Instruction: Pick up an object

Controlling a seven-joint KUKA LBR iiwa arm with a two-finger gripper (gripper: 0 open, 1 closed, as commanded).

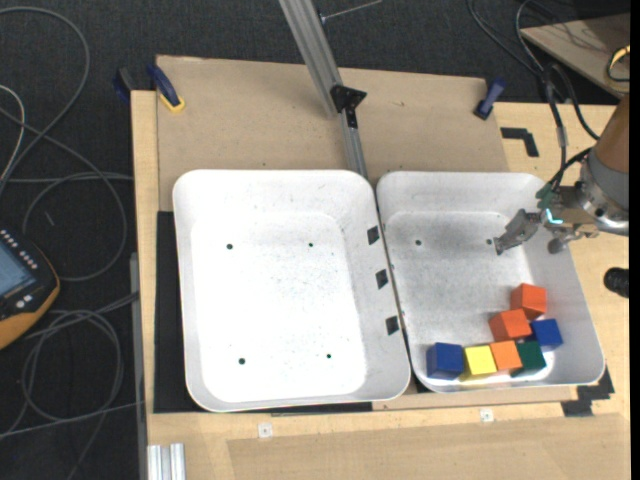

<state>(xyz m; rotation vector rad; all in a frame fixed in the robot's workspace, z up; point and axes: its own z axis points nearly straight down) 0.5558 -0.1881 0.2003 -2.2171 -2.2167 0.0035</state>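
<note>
Several small coloured blocks are bunched in the near right corner of the right bin [440,203]: an orange block [529,298] farthest back, another orange block [513,323], a small blue block [547,332], a yellow block [480,360], a larger blue block [445,358] and a green block [533,362]. My gripper [535,238] hangs over the right bin's far right side, behind the blocks and apart from them. Its fingers [514,234] are spread open with nothing between them.
The left bin [200,208] lies beside the right one, with small black clips on the shared rim. A slanted metal pole [318,53] rises behind the bins. Blue clamps sit at the bench's back corners, and cables run over the floor on the left.
</note>
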